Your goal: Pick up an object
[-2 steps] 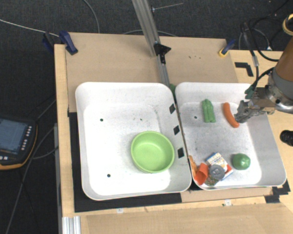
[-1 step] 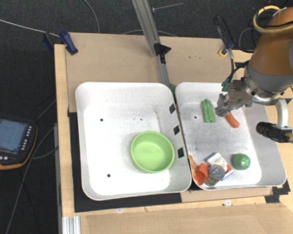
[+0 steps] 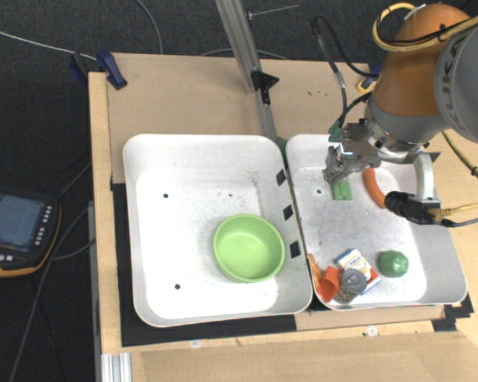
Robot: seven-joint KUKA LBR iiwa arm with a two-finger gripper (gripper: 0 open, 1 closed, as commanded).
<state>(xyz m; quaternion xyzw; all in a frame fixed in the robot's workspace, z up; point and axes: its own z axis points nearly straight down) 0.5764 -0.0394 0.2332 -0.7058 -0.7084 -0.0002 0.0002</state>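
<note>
The gripper (image 3: 340, 168) hung over the far part of the right bin (image 3: 430, 293), and whether its claw was open or closed I could not tell, because the wrist covered it from above. Just under it lay a small green block (image 3: 343, 189), which seemed the thing to be picked; nothing showed that it was already held. An orange carrot-like piece (image 3: 374, 187) lay just beside the block, on the side away from the left bin (image 3: 143, 213). The block looked light, stiff and smooth, probably plastic, so I judged it would not bend or break but could slip. The best hold would be across its two long flat sides, near the middle. In the near part of the right bin were a green ball (image 3: 393, 263), a small box (image 3: 352, 262) and a round tin (image 3: 352, 281). A green bowl (image 3: 249, 247) stood in the left bin.
</note>
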